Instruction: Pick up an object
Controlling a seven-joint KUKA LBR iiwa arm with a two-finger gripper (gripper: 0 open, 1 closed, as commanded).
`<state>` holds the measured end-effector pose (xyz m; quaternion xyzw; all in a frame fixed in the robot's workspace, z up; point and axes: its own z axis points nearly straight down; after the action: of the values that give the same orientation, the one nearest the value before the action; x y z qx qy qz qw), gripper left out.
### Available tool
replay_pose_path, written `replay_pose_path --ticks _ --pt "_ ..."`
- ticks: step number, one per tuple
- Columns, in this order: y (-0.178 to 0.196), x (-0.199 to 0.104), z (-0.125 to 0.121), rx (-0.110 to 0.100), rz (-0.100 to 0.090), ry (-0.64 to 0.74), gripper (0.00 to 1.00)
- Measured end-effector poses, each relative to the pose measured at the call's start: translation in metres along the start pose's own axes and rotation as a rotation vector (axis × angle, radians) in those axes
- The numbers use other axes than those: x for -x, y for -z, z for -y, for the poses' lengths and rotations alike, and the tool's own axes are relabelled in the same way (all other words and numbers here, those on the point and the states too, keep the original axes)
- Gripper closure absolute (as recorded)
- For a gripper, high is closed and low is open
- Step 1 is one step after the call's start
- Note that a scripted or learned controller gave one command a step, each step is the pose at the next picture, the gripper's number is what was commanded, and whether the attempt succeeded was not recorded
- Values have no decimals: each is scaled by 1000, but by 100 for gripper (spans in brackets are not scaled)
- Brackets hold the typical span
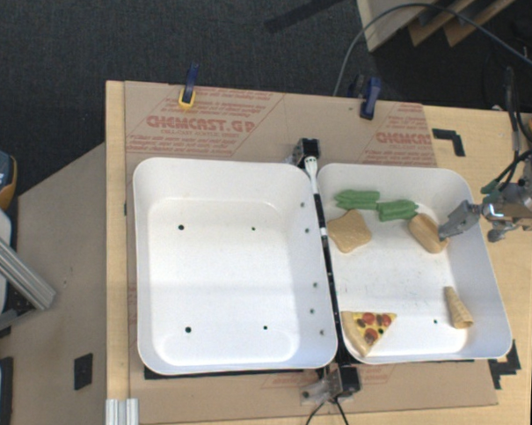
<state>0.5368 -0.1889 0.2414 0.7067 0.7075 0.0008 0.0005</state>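
Observation:
The right bin (401, 341) holds several toy foods. Two green pieces (356, 200) (396, 209) lie near its far wall. A tan bread slice (349, 231) rests by the bin's left wall. A tan loaf-shaped piece (426, 233) lies to the right of the green ones. A small tan roll (458, 307) sits near the right wall, and a pizza slice (370, 330) lies at the front left corner. My gripper (456, 222) reaches in over the bin's right rim, its tip just right of the tan loaf piece, close to it or touching it.
The left bin (150, 246) stands beside the right one on a cardboard-covered bench. Clamps (190, 88) (370, 95) grip the cardboard's far edge. Cables and small fittings (307, 152) (336, 384) sit at both ends of the seam between the bins.

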Motion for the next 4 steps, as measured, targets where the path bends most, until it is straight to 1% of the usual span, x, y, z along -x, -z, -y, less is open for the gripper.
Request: replay_pose_path --ticks 1,4 --pt "-3 1 -1 -3 0 0 0" --pt "-3 1 -1 -3 0 0 0"
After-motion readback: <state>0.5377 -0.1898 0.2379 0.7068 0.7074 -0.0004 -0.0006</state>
